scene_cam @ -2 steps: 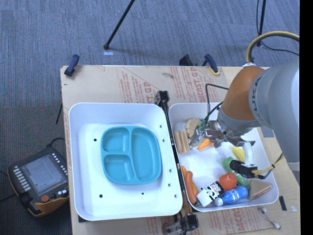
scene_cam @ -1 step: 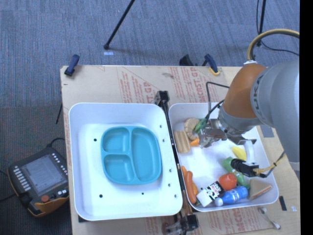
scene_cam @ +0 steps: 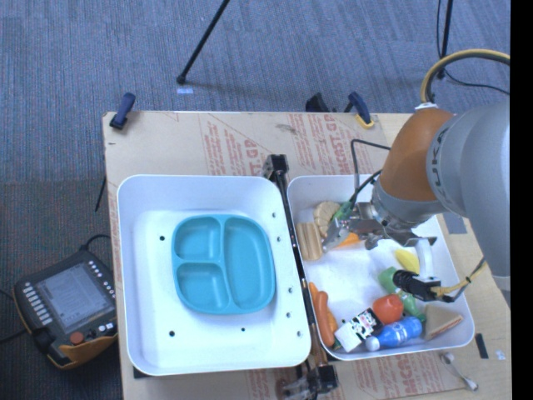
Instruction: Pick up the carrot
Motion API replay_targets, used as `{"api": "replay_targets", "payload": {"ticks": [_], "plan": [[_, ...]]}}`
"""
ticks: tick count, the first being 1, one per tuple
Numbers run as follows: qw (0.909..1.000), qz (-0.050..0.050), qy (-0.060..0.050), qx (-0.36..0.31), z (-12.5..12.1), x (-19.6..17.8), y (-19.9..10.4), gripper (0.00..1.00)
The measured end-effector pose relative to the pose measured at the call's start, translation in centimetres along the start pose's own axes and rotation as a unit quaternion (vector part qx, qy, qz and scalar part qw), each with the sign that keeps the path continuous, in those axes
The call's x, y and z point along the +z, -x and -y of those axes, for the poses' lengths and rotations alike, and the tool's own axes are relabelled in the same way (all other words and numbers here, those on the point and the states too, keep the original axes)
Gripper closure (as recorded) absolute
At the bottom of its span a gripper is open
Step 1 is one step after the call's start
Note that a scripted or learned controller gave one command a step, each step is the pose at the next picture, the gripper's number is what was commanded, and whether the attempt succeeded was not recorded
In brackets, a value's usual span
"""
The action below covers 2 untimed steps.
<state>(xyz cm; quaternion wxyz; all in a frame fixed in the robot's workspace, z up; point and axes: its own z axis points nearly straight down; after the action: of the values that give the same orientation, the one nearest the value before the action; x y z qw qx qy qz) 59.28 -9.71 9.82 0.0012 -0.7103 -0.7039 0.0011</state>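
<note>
The left bin (scene_cam: 141,223) bears a turquoise divided plate (scene_cam: 223,262); in the right bin (scene_cam: 454,261) the carrot (scene_cam: 323,313) lies along the left wall, near the front; the gripper (scene_cam: 350,238) hangs farther back over an orange piece, well apart from the carrot; whether its jaws are spread or pressed, I cannot tell; the step looks like approach, and next it must travel toward the carrot and descend.

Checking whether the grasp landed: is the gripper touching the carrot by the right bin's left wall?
Apart. The camera view shows the gripper higher in the bin, with bare white floor between it and the carrot.
</note>
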Motion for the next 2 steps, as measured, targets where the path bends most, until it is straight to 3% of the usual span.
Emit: {"api": "replay_targets", "payload": {"ticks": [1,2], "plan": [[0.9829,0.000,0.001,-0.184,-1.5,1.0,4.3,0.00],[0.9382,0.007,0.001,-0.346,0.3,0.9,0.8,0.00]]}}
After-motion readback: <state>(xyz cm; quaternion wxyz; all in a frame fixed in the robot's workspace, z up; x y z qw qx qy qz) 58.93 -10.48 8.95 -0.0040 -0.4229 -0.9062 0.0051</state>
